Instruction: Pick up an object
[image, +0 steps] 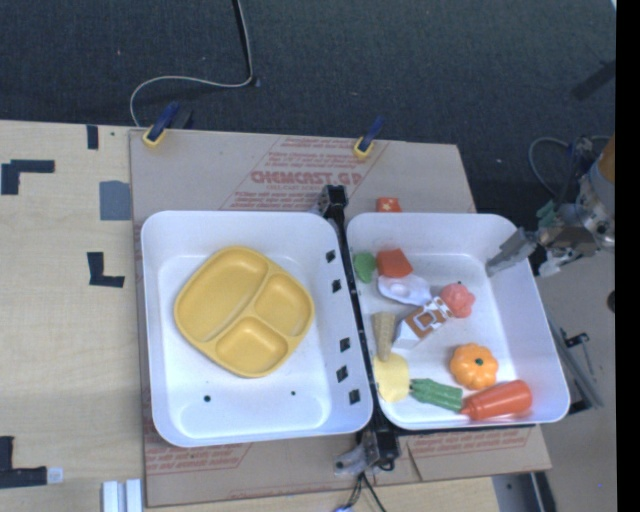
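the likeliest thing to pick is the small pink strawberry-like toy (457, 298), lying in the right bin (520, 300) toward its middle, just beside a white and orange boxy piece (428, 320) that touches a pale cone (385, 335). the gripper (512, 252) hangs over the right bin's upper right rim, and the pink toy lies down and to the left of it in the camera view, near but apart. the toy is roundish with no clear long axis, so my guess is that the approach angle matters less than clearing its neighbours. i cannot tell whether the pincer is open or closed; one grey finger-like part points left and the rest is dim, and nothing shows between its tips.

around the toy lie an orange-red piece (394, 264) on a white scrap, a small green bit (364, 266), an orange pumpkin (473, 365), a red and green carrot shape (478, 399) along the lower wall, and a yellow lump (391, 378).

the left bin (160, 300) holds a yellow divided plate (243, 310). both bins rest on brown cardboard (290, 175) clipped to a wooden bench (60, 330), with dark floor and a cable beyond.
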